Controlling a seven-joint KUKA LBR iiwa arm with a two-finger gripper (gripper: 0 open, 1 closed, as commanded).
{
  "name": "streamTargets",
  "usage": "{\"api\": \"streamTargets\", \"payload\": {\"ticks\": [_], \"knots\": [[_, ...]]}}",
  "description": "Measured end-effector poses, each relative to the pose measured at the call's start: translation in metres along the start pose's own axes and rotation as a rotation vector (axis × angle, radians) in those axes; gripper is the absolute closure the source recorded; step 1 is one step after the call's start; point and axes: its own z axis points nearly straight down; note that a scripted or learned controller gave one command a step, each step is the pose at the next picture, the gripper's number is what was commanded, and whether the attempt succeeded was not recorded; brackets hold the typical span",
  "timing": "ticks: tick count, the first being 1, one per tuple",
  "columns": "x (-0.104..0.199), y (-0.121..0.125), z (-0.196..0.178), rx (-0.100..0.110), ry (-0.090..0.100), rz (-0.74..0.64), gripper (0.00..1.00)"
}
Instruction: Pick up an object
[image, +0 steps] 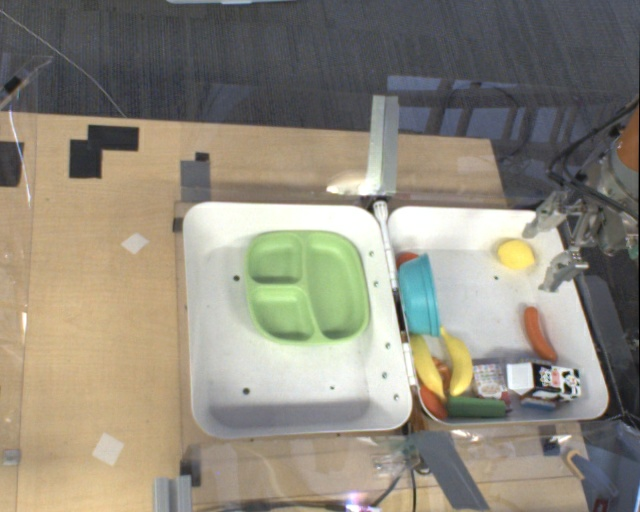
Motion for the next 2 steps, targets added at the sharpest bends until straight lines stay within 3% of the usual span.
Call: {"api": "streamTargets", "payload": {"ticks": [1,2], "knots": [[0.008,-0.003,0.136,0.001,-0.003,0.049,0.00],[0.035,-0.004,0.145,0.001,-0.004,0.262,0.00]]}}
